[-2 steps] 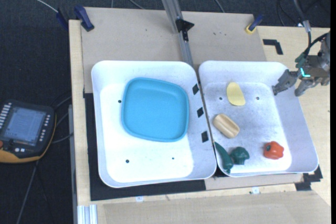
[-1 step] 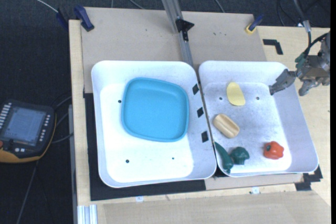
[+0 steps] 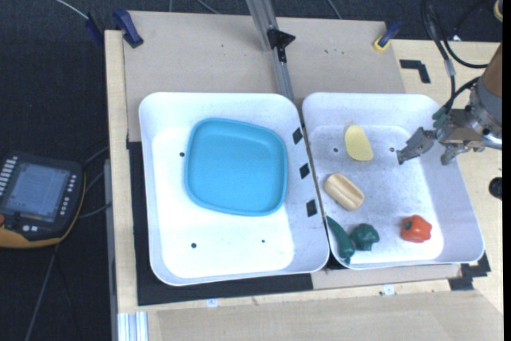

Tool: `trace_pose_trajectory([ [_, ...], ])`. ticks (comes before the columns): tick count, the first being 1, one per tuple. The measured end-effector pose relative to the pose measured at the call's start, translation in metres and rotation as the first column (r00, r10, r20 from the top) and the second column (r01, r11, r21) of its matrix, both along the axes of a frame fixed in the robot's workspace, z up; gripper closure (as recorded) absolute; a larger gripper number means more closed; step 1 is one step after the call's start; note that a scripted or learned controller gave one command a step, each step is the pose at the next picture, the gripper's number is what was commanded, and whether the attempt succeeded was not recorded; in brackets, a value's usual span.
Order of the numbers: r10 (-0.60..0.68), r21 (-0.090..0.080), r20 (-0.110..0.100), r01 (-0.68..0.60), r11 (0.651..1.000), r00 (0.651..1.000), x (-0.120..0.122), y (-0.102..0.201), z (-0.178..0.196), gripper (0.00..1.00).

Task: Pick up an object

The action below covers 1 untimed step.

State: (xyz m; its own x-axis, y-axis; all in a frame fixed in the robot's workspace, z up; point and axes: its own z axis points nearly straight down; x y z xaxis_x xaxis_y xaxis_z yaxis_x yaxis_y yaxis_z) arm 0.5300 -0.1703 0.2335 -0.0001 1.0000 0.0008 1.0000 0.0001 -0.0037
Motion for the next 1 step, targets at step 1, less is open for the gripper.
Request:
trace_pose_trajectory([
  [1,0.0,0.0,-0.001,0.0,1.0,1.0,-0.0048,-0.0044,-0.0606,0.0],
])
